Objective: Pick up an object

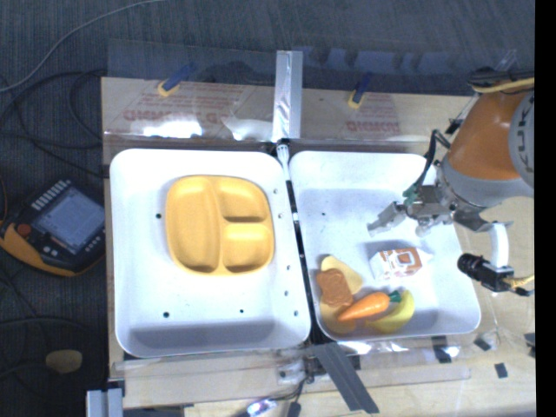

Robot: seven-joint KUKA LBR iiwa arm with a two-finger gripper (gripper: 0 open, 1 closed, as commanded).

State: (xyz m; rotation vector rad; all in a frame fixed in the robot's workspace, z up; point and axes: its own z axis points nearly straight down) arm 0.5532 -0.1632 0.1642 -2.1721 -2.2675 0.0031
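Note:
The right bin [347, 189] holds a small white and orange carton [398, 261], a brown bread-like piece [333, 287], an orange carrot [365, 305] and a yellow banana [397, 314]. The carrot lies across the banana near the bin's front wall. My gripper [405, 216] hangs over the right bin, just behind the carton and apart from it. Nothing shows in its grasp. The orange band of the arm [486, 142] is at the right edge.
A yellow divided plate [219, 224] lies in the left bin [139, 311]. A metal divider strip [287, 102] runs between the bins at the back. A handheld control pendant [54, 228] rests on the floor to the left.

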